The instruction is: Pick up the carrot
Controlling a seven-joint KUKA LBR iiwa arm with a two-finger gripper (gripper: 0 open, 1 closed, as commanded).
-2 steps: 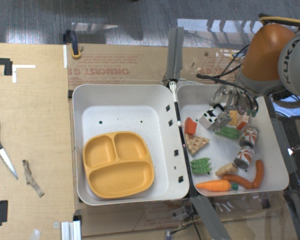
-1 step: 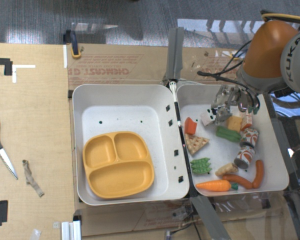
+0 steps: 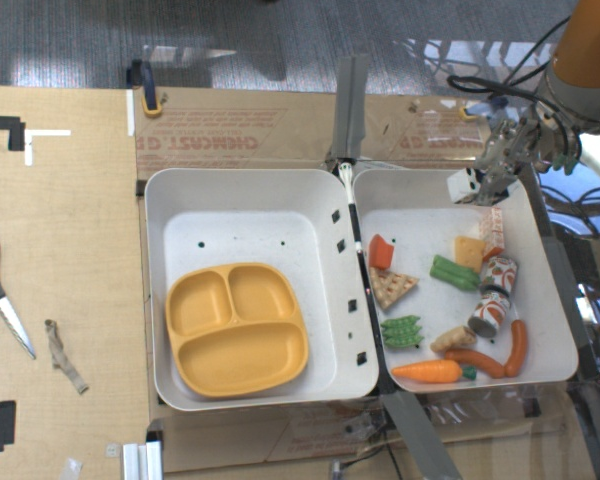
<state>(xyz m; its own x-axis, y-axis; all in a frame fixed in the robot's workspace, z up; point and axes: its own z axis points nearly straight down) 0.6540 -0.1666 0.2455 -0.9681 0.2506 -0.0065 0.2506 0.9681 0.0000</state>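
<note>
The carrot [image 3: 428, 371], orange with a small green stub at its right end, lies flat along the near wall of the right bin [image 3: 553, 268]. A red sausage [image 3: 477, 360] lies against its right end. My gripper [image 3: 492, 173] hangs over the far right corner of that bin, well away from the carrot across the bin's whole depth. Cables and the wrist crowd around the gripper, and nothing of the carrot is near it.
The right bin also holds a red pepper piece [image 3: 381, 252], a triangular cracker [image 3: 392, 288], a pea pod [image 3: 401, 330], a green bean [image 3: 454, 272], a cheese block [image 3: 469, 252], two small cans [image 3: 493, 294] and a second sausage [image 3: 518, 346]. A yellow divided plate [image 3: 238, 327] sits in the left bin [image 3: 160, 268]. Scissors [image 3: 0, 293] lie on the bench at left.
</note>
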